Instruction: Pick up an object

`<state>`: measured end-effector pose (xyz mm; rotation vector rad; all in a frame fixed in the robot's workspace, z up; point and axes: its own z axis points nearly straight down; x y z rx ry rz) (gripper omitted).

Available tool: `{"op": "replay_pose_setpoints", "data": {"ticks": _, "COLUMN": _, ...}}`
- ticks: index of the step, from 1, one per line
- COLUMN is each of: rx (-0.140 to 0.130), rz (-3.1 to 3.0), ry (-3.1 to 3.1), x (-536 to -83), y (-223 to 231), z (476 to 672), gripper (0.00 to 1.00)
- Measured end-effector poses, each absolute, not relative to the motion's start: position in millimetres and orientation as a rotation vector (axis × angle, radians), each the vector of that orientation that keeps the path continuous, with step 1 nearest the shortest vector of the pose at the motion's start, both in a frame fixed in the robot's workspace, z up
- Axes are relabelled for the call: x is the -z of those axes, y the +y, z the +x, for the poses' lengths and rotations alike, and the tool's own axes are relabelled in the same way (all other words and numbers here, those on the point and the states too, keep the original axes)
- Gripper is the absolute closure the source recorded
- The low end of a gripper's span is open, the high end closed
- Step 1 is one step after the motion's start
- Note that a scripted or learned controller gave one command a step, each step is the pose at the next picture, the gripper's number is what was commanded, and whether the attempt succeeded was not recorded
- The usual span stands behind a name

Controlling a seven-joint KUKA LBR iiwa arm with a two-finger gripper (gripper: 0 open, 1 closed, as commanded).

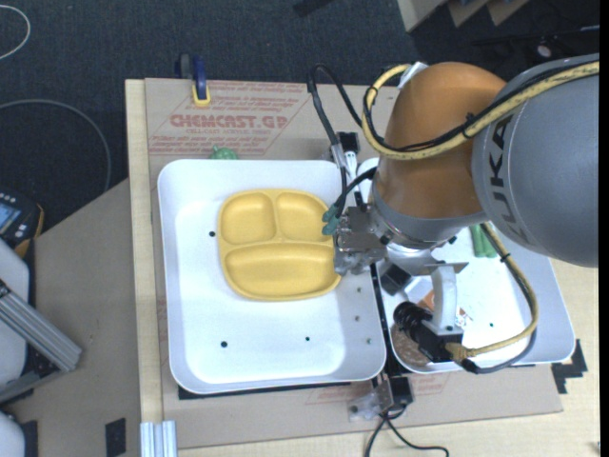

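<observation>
Dark carpet surrounds a brown board (247, 112) printed with red lettering, and a blue and yellow clamp (199, 78) grips the board's 12 o'clock edge. Two shallow white bins sit side by side on the board. In the left bin (190, 331) a yellow divided plate (276, 246) lies flat, set toward 12 o'clock of the bin's middle. It has two small compartments on its far side and one long compartment on its near side, and the white floor at 6 o'clock of it is bare apart from a few dark dots. The arm (533, 160) comes in from 3 o'clock, its orange band above the wall shared by the bins, and it hides much of the right bin (552, 322). The gripper (354, 244) sits low under the wrist, just at the plate's 3 o'clock rim. From this angle I cannot tell whether it is open or closed, or whether it touches the plate. In the right bin a green item (483, 241) shows beside the arm, and a brown round item (407, 350) lies near that bin's 7 o'clock corner.
</observation>
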<state>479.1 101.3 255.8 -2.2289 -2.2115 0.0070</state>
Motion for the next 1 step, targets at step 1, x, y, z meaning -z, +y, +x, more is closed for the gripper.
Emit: {"op": "replay_pose_setpoints", "data": {"ticks": 1, "rx": 0.020, "rz": -2.233, "ry": -2.225, "x": -387.6, "y": 61.2, "z": 481.1, "gripper": 1.00}}
